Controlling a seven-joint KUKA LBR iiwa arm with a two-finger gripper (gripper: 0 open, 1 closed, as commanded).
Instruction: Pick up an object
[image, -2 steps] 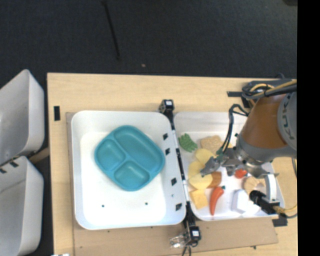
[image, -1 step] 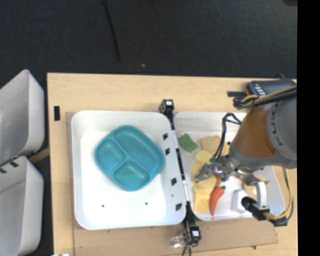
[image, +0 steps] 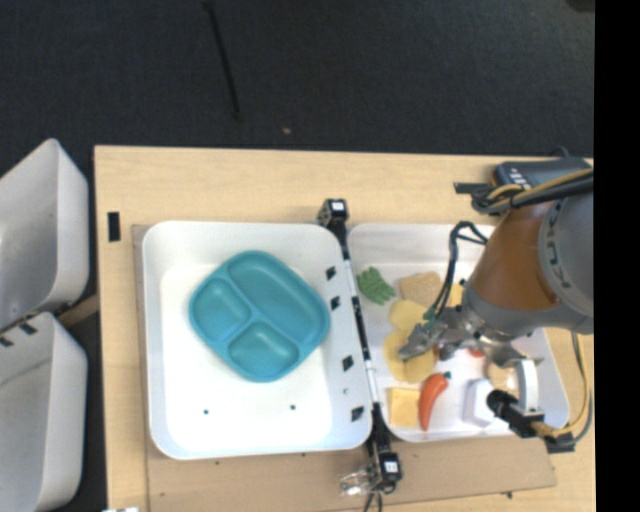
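The orange chili pepper (image: 431, 398) is lying in the right bin (image: 400, 238), its long axis nearly upright in the view, stem end toward the gripper (image: 418, 345). The gripper is hovering just above yellow food pieces (image: 405, 318); how its fingers are set is impossible to tell.

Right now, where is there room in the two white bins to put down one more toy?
The left shallow white bin has bare floor all around the blue divided plastic plate, widest along its near edge and in its corners. The right white bin is crowded: green leafy toy, yellow pieces, red-orange pepper and the grey arm's gripper.
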